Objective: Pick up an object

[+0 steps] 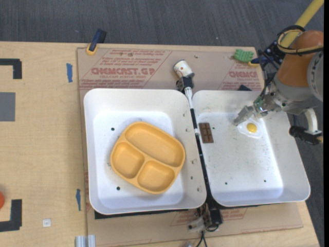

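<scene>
Lying flat on the floor of the right bin is a toy fried egg: a thin, irregular white patch that nearly blends into the white plastic, with a round yellow yolk standing out at its middle. It sits in the far half of that bin, toward the right wall, well apart from a small brown chocolate bar that lies near the bin's left wall.

The gripper reaches in from the right on the grey arm, whose orange band shows above the wrist. Its fingers point down and leftward, and their grey tips end just beyond the far-left edge of the egg, close to it or perhaps touching its rim; the slant of the view does not settle which. The egg is not between them. Whether the fingers are spread or pressed together cannot be told, since they overlap into one grey shape.

The left bin holds a yellow divided plate with three compartments, resting on the bin floor at a slight turn. Both bins sit on a brown board laid on the counter.
</scene>
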Motion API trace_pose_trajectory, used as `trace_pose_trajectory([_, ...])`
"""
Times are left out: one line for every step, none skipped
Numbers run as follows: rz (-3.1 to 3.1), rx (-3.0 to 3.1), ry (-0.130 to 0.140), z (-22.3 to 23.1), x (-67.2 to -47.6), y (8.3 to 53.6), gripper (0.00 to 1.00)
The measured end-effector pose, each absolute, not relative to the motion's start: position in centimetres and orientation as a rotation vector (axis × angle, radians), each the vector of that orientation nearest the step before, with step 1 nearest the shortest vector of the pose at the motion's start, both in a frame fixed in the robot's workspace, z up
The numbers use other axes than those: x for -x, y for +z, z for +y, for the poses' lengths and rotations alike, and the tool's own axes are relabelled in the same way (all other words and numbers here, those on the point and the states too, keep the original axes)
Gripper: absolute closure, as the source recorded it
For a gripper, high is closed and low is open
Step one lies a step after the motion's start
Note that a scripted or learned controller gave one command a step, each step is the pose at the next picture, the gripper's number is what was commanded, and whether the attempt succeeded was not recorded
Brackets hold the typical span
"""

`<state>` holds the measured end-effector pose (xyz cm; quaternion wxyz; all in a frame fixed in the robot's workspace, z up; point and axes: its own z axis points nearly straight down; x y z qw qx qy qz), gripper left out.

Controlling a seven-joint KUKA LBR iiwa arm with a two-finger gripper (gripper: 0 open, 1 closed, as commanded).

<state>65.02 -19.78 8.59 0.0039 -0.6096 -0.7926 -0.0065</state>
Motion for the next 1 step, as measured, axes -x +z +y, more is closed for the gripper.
trace_pose_trajectory([-2.454,1.953,-0.023,-19.83,-62.41,8.71,0.00])
